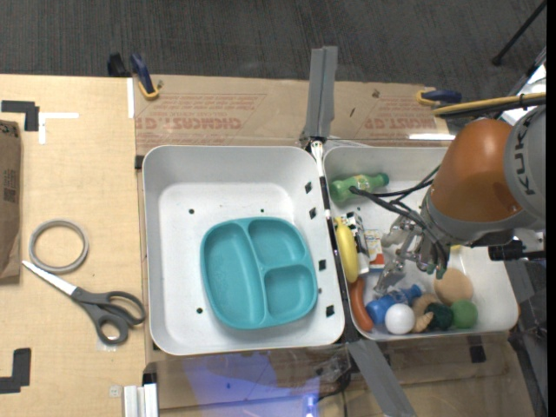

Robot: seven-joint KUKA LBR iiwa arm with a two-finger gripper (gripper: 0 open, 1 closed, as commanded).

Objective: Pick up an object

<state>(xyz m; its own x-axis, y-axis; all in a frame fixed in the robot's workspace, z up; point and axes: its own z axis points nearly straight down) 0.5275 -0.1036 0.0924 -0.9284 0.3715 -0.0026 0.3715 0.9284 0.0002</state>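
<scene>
The gripper (401,259) hangs low over the right bin (492,318), where the toys sit in a heap near the front (a white ball (399,319), a banana (347,248), a green bottle (357,185)). I cannot tell what its grip is doing, or whether it has anything. The left bin (165,233) has a teal plate (260,272), likely a spot to drop things.

A single view is given, taken from a fixed point above the bench (69,146) and angled downward at a slant. Both white bins, the left bin (165,233) and the right bin (499,307), are framed at moderate range, with dark floor (261,16) along the top edge.
</scene>
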